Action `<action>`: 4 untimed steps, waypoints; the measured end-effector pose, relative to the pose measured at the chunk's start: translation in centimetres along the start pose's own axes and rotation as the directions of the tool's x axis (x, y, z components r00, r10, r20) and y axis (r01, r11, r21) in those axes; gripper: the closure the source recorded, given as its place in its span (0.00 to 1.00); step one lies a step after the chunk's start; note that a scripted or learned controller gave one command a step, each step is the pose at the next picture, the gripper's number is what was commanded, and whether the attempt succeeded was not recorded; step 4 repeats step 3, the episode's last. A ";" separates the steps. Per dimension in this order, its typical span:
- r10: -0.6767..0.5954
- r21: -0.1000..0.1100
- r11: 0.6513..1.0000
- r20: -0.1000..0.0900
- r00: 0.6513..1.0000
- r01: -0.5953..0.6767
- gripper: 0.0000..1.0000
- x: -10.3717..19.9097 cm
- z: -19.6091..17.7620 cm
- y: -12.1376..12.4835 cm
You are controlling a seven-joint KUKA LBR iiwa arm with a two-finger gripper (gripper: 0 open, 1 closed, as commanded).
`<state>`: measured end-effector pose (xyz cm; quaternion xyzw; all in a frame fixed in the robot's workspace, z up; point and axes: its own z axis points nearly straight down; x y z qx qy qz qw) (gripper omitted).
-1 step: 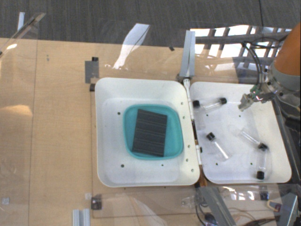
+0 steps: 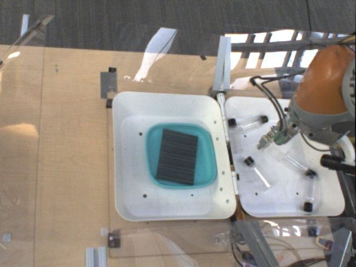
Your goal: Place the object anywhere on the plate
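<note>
A teal plate (image 2: 207,161) lies in the left white bin (image 2: 130,166). A dark grey ribbed rectangular block (image 2: 177,156) rests flat on the plate, near its middle and slightly tilted. My gripper (image 2: 267,141) hangs over the upper middle of the right white bin (image 2: 334,202), well to the right of the plate and apart from the block. The orange-banded wrist (image 2: 325,88) rises above it at the view's right.
Several clear tubes with black caps lie scattered in the right bin, among them one (image 2: 247,122) at its upper left, one (image 2: 257,171) near its middle and one (image 2: 308,196) at its lower right. Black cables (image 2: 267,90) loop above the gripper. A metal post (image 2: 222,63) stands behind the bins.
</note>
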<state>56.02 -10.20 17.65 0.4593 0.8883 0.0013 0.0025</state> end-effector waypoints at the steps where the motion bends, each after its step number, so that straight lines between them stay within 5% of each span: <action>1: -0.118 -0.003 0.993 0.002 0.993 0.118 1.00 6.9 -4.1 1.6; 2: -0.325 -0.003 0.946 0.002 0.946 0.325 1.00 12.4 -1.1 4.4; 3: -0.325 -0.003 0.946 0.002 0.946 0.325 0.00 12.3 -1.1 4.4; 4: -0.325 -0.003 0.946 0.002 0.946 0.325 0.00 12.3 -1.1 4.4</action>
